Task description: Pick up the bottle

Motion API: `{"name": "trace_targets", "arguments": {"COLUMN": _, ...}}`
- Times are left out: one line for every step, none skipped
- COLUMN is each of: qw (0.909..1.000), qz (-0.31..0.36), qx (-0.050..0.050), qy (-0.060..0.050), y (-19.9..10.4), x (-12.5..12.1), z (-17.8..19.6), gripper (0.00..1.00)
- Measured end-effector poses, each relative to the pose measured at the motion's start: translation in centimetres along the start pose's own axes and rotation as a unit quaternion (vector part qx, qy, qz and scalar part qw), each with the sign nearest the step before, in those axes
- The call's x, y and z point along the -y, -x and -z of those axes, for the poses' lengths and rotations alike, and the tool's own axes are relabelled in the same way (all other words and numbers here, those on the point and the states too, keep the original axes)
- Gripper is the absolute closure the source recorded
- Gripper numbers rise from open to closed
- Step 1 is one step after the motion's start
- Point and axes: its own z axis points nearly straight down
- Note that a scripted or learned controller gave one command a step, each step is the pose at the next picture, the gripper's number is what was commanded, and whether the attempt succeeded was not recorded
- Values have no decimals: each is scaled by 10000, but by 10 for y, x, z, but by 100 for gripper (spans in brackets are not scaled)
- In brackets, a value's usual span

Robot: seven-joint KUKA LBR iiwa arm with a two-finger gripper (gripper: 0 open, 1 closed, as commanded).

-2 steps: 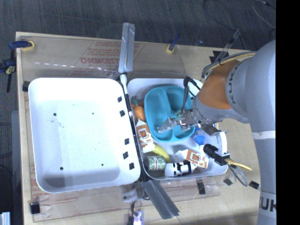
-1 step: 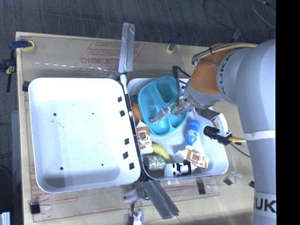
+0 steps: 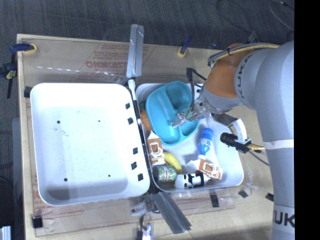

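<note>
The bottle (image 3: pixel 205 142), blue-capped and blue-labelled, is seen lying in the right bin (image 3: pixel 235 176), just beside the blue bowl (image 3: pixel 170 109) and above a small orange carton (image 3: pixel 210 170). The gripper (image 3: pixel 186 115) is lowered over the bowl's rim, near the bottle but up-left of it, probably not yet aligned. Whether it is open or closed cannot be told.

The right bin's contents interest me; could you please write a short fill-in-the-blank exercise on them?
1. The gripper is over the ___ bowl.
2. The bottle has a ___ cap.
3. The bottle lies in the ___ bin.
4. The banana lies beside a ___ can.

Answers: blue; blue; right; green
</note>
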Motion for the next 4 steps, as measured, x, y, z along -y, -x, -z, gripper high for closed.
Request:
{"name": "trace_targets", "arguments": {"qw": 10000, "qz": 9, "qx": -9, "qy": -2, "y": -1, "x": -1, "z": -1, "gripper": 0}}
{"name": "trace_targets", "arguments": {"qw": 9941, "qz": -1029, "qx": -141, "qy": -309, "y": 15, "x": -44, "z": -12, "gripper": 0}}
{"name": "trace_targets", "arguments": {"qw": 9784, "qz": -2055, "qx": -2, "qy": -224, "y": -1, "x": -53, "z": -11, "gripper": 0}}
{"name": "trace_targets", "arguments": {"qw": 9758, "qz": -2176, "qx": 13, "qy": -217, "y": -5, "x": -54, "z": -11, "gripper": 0}}
